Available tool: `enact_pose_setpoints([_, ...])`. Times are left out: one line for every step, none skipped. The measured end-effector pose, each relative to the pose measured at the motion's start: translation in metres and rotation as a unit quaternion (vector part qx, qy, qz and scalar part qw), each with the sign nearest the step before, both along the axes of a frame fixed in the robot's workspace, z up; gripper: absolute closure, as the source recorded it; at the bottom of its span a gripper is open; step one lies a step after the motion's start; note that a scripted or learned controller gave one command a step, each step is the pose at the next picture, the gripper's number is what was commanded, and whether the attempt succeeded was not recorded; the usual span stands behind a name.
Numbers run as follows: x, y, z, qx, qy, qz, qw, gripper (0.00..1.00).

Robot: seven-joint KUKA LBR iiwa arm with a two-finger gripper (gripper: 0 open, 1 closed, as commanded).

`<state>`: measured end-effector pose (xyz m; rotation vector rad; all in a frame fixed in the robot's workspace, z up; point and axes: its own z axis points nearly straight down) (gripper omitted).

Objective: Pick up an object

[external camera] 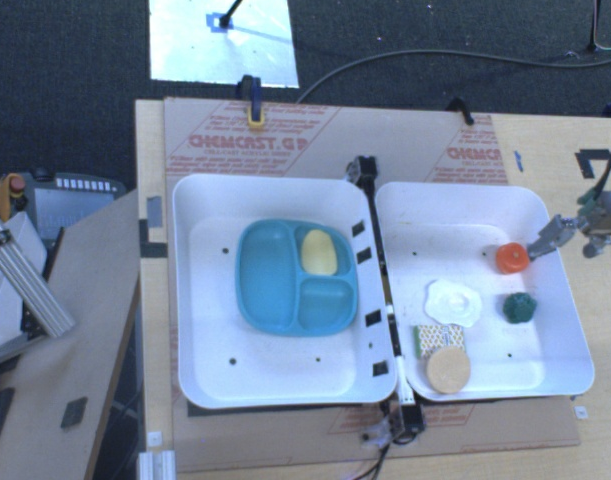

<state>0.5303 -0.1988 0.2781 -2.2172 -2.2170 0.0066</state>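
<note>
My gripper reaches in low from the right edge, over the right bin's far right side. Its tip is right beside a small orange round object, touching or nearly touching it. A dark green lump lies a little nearer the front. To its left lies a white fried-egg-shaped piece, and in front of that a tan round disc beside a green-striped piece.
The left bin holds a blue divided plate with a yellow object in its far right compartment. A black clip strip runs along the seam between the bins.
</note>
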Motion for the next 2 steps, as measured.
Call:
enact_pose_setpoints([0.002, 0.001, 0.005, -0.0011, -0.005, 0.001, 1.0000, 0.00])
enact_pose_setpoints([-0.002, 0.006, -0.056, -0.0001, -0.002, 0.001, 1.0000, 0.00])
